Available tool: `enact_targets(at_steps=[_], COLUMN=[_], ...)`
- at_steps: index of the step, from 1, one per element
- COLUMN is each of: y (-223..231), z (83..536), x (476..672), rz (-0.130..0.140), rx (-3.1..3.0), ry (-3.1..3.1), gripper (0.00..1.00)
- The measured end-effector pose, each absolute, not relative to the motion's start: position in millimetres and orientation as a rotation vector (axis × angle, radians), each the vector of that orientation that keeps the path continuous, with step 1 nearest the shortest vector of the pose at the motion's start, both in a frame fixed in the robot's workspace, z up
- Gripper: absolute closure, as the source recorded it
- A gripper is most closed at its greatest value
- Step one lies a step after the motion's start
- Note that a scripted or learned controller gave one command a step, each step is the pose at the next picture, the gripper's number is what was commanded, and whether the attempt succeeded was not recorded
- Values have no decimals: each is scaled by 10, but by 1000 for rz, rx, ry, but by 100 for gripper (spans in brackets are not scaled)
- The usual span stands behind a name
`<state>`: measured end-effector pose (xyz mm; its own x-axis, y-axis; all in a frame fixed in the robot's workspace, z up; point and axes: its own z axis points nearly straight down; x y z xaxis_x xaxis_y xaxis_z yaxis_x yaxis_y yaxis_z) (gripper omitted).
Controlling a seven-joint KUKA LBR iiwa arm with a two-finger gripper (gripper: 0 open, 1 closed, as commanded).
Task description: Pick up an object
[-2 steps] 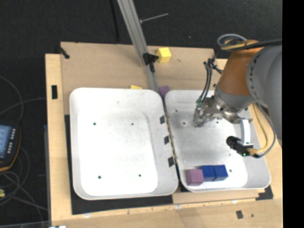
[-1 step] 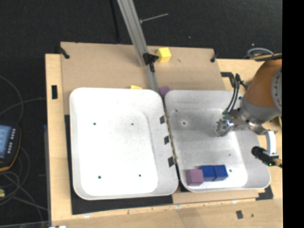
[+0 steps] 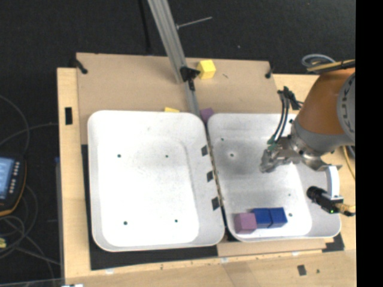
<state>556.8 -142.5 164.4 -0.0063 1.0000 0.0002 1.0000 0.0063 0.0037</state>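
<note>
The gripper [image 3: 270,160] is hovering over the right bin [image 3: 239,130], its grip unreadable from above. A blue block [image 3: 269,216] and purple block [image 3: 245,222] are lying side by side, touching, at that bin's near edge. The orange-banded arm [image 3: 323,109] is reaching in from the right, partly cut off.

Even, fairly bright overhead light here, and the two white bins [image 3: 146,178] come close to washing out, with grey smudges across their floors. Soft shadow sits under the arm [image 3: 323,115]. The dark floor swallows detail. The whole picture is soft and grainy, edges slightly blurred.
</note>
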Motion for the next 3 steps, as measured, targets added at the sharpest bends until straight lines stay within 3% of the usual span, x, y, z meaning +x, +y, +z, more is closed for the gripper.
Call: enact_targets(at_steps=[1,2,3], y=[-1601,-882,-1596], z=[1031,984,2702], x=[4868,5599,5807], rz=[-8,9,6], rx=[2230,2207,2220], ry=[2221,2227,2208], gripper=[100,100,100])
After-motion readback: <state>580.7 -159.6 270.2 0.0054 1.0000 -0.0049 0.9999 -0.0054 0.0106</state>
